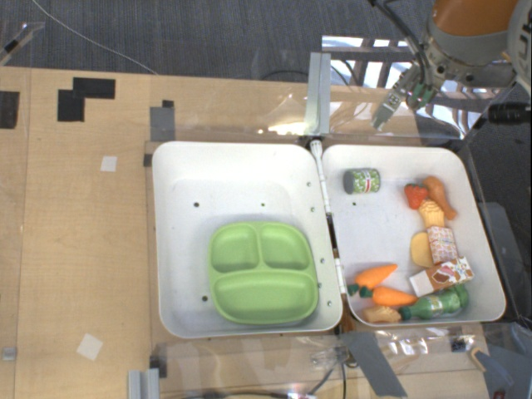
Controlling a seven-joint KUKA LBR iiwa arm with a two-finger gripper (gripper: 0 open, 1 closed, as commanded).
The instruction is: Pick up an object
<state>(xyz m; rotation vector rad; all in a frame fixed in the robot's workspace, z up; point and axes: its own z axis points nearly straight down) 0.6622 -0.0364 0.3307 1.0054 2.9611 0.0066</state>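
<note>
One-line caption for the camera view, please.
Hand above right bin of toy food; green tray in left bin.

Green 3-compartment tray [263, 273] lies in the left white bin [179, 223].

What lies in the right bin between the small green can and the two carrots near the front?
In the camera view, only bare white bin floor lies between the green can and the carrots. The other toy foods sit further right.
</note>
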